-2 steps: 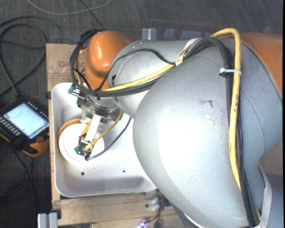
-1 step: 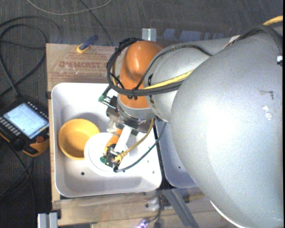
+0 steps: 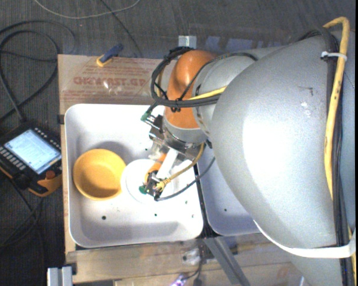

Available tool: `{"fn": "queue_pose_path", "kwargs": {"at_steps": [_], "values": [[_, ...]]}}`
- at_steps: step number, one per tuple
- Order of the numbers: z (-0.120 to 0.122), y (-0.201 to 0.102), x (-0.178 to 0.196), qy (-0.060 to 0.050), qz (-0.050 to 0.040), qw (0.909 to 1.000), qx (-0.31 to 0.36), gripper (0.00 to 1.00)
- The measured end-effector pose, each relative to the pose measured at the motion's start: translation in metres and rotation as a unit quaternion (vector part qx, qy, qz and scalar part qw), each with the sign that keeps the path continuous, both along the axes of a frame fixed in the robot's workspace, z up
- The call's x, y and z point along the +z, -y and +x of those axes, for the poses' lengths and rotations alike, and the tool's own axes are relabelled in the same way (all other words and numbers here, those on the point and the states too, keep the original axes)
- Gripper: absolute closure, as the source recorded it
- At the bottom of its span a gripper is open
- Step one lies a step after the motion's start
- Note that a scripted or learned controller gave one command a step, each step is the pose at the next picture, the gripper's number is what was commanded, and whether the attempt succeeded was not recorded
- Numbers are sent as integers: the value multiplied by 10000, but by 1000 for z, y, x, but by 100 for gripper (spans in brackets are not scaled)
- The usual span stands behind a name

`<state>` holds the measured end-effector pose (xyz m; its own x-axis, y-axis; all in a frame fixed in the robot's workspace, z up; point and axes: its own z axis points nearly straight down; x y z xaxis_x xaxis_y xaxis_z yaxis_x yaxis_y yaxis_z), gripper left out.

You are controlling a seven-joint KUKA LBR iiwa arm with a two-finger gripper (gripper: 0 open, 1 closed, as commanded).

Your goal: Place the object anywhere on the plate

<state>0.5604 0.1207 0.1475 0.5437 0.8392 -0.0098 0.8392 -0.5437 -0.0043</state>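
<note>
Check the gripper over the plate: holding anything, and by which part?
Cannot be told. The gripper sits low over the white plate in the left bin, beside the yellow bowl; its tip hides whatever may be between the fingers.

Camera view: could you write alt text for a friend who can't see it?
A grey robot arm reaches from the right, its gripper low over a white plate in the left bin. A yellow bowl sits beside the plate.
</note>
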Motion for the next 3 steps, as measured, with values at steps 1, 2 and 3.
{"fn": "queue_pose_path", "kwargs": {"at_steps": [1, 2, 3], "values": [[93, -59, 27, 9, 0, 9888, 1493, 100], [19, -46, 33, 1, 11, 9890, 1477, 100], [39, 11, -4, -3, 8, 9943, 1067, 100]]}}
